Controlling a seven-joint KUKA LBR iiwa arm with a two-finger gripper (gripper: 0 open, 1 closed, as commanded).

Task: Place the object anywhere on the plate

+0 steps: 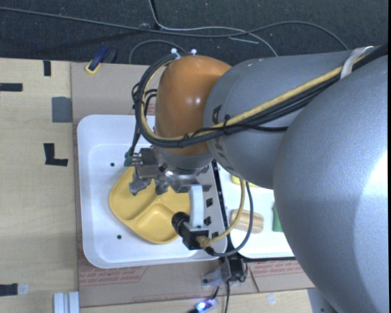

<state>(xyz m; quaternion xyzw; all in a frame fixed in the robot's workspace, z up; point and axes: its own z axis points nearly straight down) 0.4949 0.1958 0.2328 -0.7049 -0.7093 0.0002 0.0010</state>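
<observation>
1. The grey arm (313,142) fills the right of the frame; its orange band (186,96) sits at centre.
2. The gripper (146,181) hangs over the yellow plate (146,217) in the left white bin (94,194) (lower centre-left); I cannot tell its state.
3. A tan wooden object (251,220) lies right of the plate, part hidden, in the other bin.
4. Cables cross the dark floor (65,12) above the table (26,194).
</observation>
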